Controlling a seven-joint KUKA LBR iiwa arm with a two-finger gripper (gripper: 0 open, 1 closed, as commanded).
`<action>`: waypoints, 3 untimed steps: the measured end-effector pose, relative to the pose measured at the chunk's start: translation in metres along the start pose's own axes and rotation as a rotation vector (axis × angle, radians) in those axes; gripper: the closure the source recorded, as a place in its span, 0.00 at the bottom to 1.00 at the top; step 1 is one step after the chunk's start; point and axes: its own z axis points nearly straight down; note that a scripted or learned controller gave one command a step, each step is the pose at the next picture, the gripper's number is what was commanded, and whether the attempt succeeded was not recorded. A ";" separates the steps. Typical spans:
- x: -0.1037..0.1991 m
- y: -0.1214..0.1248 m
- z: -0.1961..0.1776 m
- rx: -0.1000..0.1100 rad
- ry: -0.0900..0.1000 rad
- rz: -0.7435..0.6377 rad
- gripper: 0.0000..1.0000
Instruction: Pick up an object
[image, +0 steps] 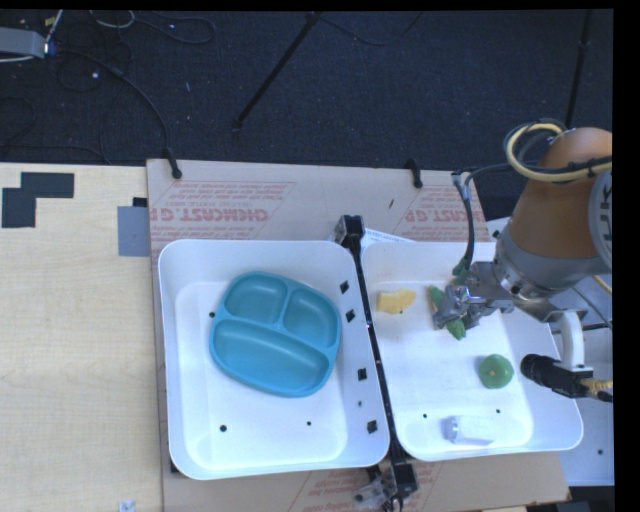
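We see the arm reaching in from the right, its orange band above the wrist, with the gripper (458, 308) lowered into the upper middle of the right bin (560, 440). Directly at the fingertips lies a green object (445, 310), slender and leafy-looking, which we take as the likeliest target of the pick. Its long axis runs from upper left to lower right in the camera view, one end showing just left of the gripper and the other just below it. The metal fingers overlap its middle part, yet we cannot tell how wide they stand, nor whether the green object sits between them or merely beneath them; we therefore claim no grasp. To the left of the gripper, near but apart, rests a yellow piece (395, 301), roughly wider than tall, with its long axis left to right. Below and to the right of the gripper lies a round green ball (495, 371), with no preferred axis. Further below, near the bin's lower wall, a small white-grey item (468, 431) lies flat. Well to the left, across the divider, the left bin (190, 440) holds a blue compartment plate (275, 333). We judge that the coming move turns on whether the fingers straddle the green object across its narrow width; closing along its length would probably push it aside.
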 end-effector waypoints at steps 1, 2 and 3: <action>0.054 0.009 0.012 0.001 0.000 0.000 1.00; 0.097 0.016 0.009 -0.001 -0.001 0.000 1.00; 0.153 0.027 0.000 -0.002 -0.001 -0.001 1.00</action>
